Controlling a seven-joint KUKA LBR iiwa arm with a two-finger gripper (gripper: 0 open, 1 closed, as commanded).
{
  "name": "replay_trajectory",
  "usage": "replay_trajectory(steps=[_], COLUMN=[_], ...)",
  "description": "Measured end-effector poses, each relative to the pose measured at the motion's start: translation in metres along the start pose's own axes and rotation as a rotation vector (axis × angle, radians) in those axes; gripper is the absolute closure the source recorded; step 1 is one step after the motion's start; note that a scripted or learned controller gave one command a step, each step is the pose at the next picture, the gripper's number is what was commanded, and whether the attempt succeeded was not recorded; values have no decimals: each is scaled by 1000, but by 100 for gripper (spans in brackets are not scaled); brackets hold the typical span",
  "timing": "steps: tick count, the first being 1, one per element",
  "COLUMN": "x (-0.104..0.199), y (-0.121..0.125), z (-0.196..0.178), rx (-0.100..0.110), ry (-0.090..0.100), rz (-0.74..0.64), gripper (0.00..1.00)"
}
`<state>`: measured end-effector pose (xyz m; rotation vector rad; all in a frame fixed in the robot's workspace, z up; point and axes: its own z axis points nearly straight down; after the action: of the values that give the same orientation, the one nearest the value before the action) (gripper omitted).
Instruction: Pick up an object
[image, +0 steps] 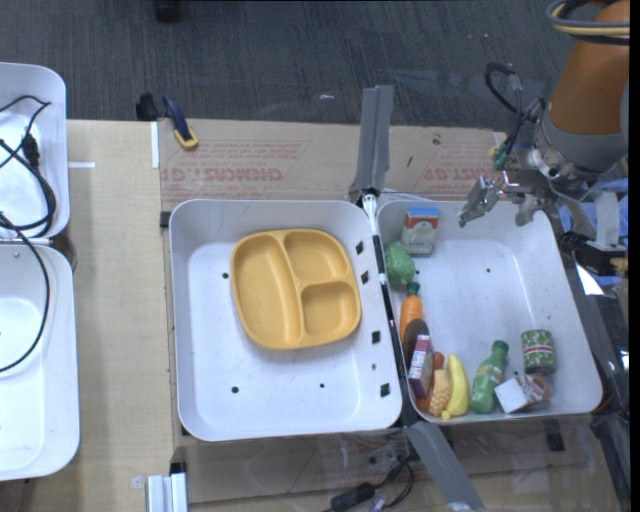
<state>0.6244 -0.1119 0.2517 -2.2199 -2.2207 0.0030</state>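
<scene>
From the fixed overhead camera, the surface (120, 300) carries two shallow white bins side by side. The left bin (200, 400) holds a yellow divided plate (295, 288), lying flat with its three compartments facing up.

The right bin (520, 290) holds the loose objects. At its far left corner stands a small carton (421, 230) with a blue top, and just near of it lies a green round vegetable (400, 266). A carrot (411, 306) lies along the left wall below that. Toward the near edge sits a cluster: a dark bottle with a pink label (418, 355), a banana (456, 385), a green bottle (488, 377), a small can with a green label (538, 351) and a white packet (512, 395) beside it (the packet's details are too small to read).

The arm reaches in from the right, its orange band (590, 95) visible at the upper right. The claw (500, 200) hovers over the far right part of the right bin, its fingers spread apart with nothing between them. The carton is the nearest object, to the claw's left and apart from it; the near cluster lies well apart from the claw, toward the near edge of the bin.
</scene>
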Motion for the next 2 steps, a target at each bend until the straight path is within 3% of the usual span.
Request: replay_trajectory(steps=[1, 2], x=[9, -14], y=[33, 35], z=[149, 88], rx=[-2, -3], ry=[-1, -1], rz=[95, 122], gripper=[0, 0])
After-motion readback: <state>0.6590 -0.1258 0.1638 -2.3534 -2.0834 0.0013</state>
